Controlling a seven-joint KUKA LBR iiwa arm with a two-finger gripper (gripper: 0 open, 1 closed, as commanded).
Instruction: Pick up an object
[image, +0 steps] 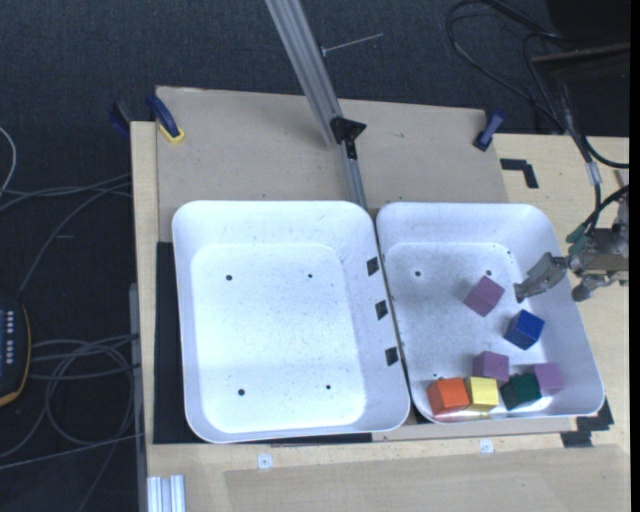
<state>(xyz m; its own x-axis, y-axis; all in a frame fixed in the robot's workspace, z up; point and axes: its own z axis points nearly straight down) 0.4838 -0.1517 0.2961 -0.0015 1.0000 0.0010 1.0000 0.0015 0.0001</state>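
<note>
since the tool hangs at the right of the frame with fingers spread and holding nothing, blocks crowded at the right bin's lower edge could jam it; the purple block stands apart.

Wood bench, two white bins side by side – left bin, right bin, blue clamps at back corners

Seven small blocks lie in the right bin, lower right of the frame: purple cube, blue cube, and an orange, yellow, green row with two purple.
</note>
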